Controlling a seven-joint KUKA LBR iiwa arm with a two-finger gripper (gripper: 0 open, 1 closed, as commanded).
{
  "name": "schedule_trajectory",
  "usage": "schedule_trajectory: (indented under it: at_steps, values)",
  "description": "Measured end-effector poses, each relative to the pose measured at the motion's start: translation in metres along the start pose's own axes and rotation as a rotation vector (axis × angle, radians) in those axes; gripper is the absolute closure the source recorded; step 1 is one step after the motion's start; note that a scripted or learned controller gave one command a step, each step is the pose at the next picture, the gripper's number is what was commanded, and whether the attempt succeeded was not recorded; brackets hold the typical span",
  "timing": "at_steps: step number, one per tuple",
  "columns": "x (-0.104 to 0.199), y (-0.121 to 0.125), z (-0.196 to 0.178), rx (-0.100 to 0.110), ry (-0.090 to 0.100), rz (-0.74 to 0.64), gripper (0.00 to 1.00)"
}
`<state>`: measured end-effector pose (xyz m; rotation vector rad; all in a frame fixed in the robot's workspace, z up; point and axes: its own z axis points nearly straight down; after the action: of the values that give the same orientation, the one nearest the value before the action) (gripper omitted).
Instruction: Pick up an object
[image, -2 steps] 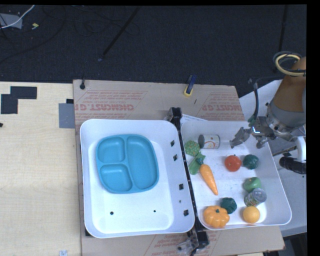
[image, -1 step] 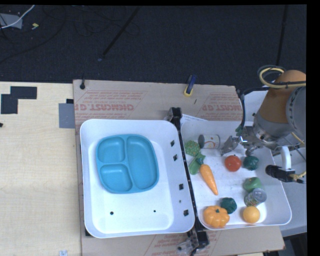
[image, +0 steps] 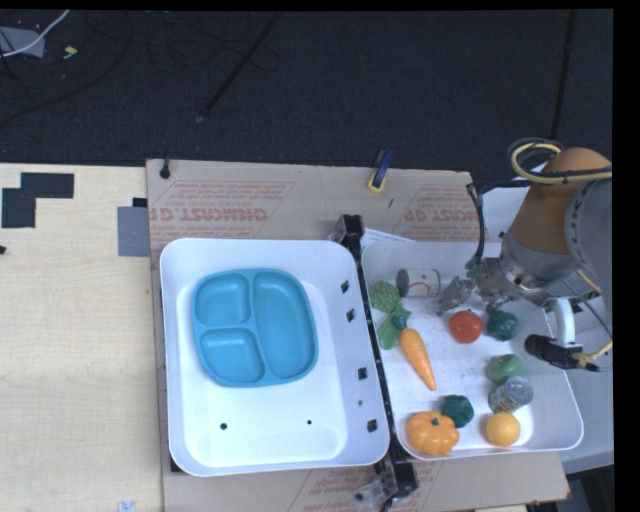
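Observation:
My gripper (image: 460, 295) reaches in from the right and hangs low over the upper part of the right bin (image: 570, 425). Just below it lies a red tomato (image: 465, 326), with a dark green piece (image: 501, 324) to its right. An orange carrot (image: 417, 357) lies slantwise in the bin's middle, below a green leafy vegetable (image: 384, 296). Along the front are an orange pumpkin (image: 433, 433), a dark teal piece (image: 458, 409) and a yellow lemon (image: 502, 429). I see nothing held in the gripper.
A green pepper (image: 504, 367) and a small tin can (image: 513, 393) sit near the right bin's right wall. A small grey item (image: 403, 282) lies near its back. The left bin (image: 180, 420) holds a blue divided plate (image: 254, 327).

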<state>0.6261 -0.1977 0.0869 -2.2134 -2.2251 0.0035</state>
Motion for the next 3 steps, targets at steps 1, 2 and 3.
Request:
schedule_trajectory:
  at_steps: [1,2,3]
  values:
    - [0.000,0.000,-0.011,0.001,0.000,-0.002,1.00]
    - [-0.008,0.001,-0.070,-0.006,-0.002,0.005,1.00]
    - [-0.001,-0.004,-0.128,-0.007,-0.001,0.003,1.00]
